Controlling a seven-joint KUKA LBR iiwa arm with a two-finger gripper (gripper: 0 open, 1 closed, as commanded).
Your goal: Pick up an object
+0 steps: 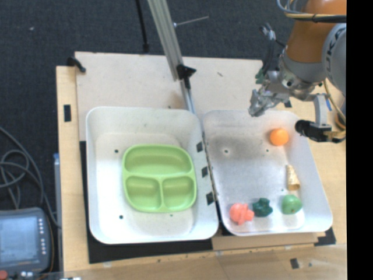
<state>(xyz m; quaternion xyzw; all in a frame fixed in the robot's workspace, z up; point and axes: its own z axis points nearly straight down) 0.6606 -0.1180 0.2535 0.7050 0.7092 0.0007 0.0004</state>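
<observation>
**Robot arm hovers over the far edge of the right bin, holding nothing**

While the grey arm (317, 34) with its orange band reaches in from the right, a pale wooden bench (122, 77) carries two shallow white bins side by side. Filling much of the left bin (102, 156) is a green plate (158, 177) with three compartments, lying flat. Over in the right bin (245, 168), whose floor looks scuffed and grey, sit several small objects. A slanted metal pole (166, 28) rises from between the bins at their far side.

At the arm's end, the gripper (258, 107) points down over the far rim of the right bin; its fingers look pressed close together, with nothing between them.

Near it but apart lies an orange ball (279, 136). Along the bin's right side rests a small tan cone-like piece (292, 178). At the near edge sit a green round object (291, 203), a dark green lumpy item (262, 207) just beside it, and a pink-orange lumpy toy (240, 213) touching that one.
</observation>
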